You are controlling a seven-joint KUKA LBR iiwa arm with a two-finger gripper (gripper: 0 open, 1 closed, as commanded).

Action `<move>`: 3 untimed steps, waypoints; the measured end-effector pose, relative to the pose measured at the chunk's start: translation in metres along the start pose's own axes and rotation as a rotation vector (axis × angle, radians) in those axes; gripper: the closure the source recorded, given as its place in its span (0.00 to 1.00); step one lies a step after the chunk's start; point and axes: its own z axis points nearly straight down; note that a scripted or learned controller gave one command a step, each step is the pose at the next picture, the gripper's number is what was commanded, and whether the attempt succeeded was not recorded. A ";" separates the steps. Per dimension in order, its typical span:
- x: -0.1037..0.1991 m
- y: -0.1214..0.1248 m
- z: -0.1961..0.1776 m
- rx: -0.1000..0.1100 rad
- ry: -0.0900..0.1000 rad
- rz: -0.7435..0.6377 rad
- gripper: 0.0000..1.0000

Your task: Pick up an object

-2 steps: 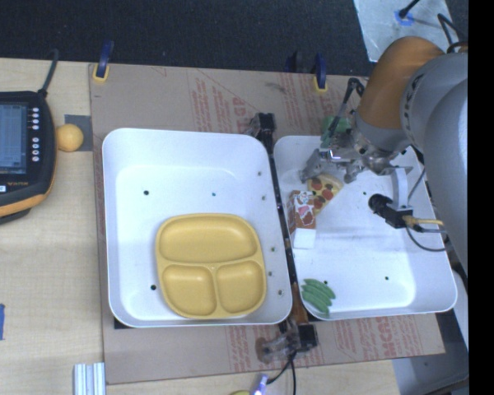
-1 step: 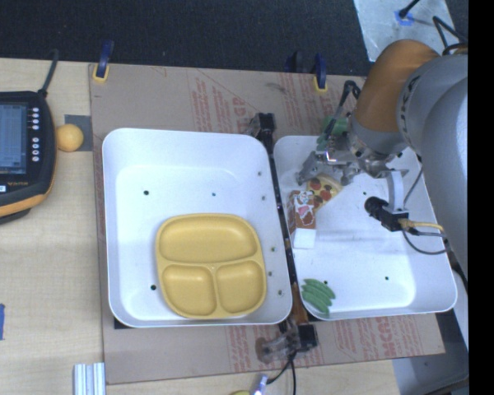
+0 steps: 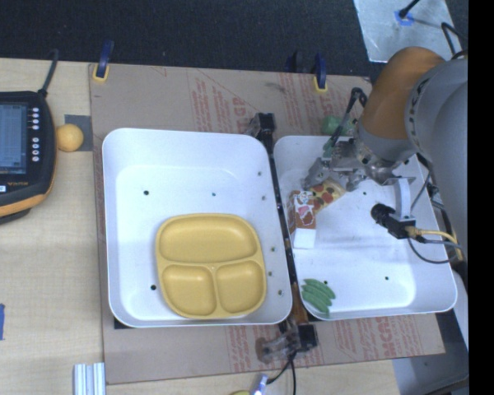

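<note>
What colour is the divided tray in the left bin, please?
Yellow tray, seen in the camera view.

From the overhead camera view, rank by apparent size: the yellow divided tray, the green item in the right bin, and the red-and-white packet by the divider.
Largest to smallest:
1. Yellow divided tray, by far the largest.
2. Red-and-white packet.
3. Green item, only slightly smaller than the packet; the two look close.

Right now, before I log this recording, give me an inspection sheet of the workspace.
Surface: cardboard sheet under two white bins.
Job's things: red printed packet and green item in the right bin.
Clutter: yellow divided tray in the left bin.
Grippers: gripper low over the right bin's far end, close to the packet.
Cables: black cable along the right bin.
Surroundings: control pendant, yellow ball, blue clamps.
</note>
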 end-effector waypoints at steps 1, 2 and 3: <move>0.023 0.017 -0.001 -0.003 0.000 -0.001 0.00; 0.009 0.001 0.000 -0.001 0.000 0.000 0.00; -0.029 0.017 -0.001 -0.003 0.001 0.002 0.00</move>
